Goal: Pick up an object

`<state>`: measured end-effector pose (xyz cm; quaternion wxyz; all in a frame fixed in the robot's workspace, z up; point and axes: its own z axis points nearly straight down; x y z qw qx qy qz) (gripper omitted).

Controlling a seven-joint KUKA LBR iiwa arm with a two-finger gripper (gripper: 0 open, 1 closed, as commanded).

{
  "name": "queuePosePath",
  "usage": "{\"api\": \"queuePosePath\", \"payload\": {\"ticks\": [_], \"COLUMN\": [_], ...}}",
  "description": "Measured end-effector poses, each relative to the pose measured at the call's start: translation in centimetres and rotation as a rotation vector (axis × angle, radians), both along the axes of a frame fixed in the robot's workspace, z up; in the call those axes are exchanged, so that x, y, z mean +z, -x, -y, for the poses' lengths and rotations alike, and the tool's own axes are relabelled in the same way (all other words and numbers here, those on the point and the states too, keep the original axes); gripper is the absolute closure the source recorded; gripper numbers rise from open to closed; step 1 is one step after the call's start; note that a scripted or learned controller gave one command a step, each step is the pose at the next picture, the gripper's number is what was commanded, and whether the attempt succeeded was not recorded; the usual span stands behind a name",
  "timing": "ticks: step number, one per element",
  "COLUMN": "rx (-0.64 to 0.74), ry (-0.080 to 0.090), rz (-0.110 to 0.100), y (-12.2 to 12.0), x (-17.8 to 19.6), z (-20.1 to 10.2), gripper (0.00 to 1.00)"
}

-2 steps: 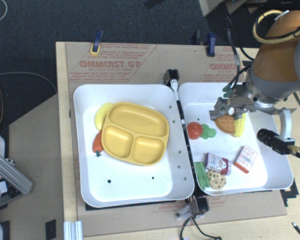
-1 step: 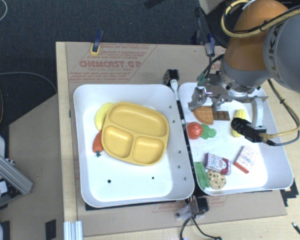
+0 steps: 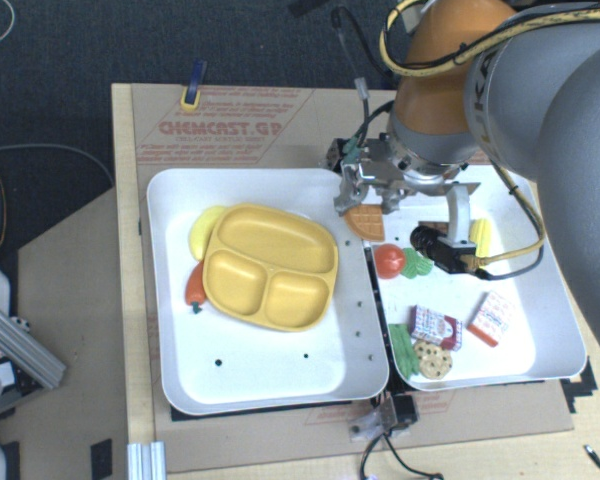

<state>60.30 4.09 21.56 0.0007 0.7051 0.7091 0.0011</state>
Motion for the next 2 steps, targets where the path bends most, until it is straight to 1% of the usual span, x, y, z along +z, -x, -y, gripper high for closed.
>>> {"api": "queuePosePath", "payload": {"ticks": [1, 2], "rx": [-0.005, -0.006], "ry": [0.001, 0.001], "rz": [-0.001, 0.001], "y": [-0.2, -0.5], "x": [-0.1, 1.1], "z": [-0.2, 0.7], "gripper": [1.00, 1.00]}}
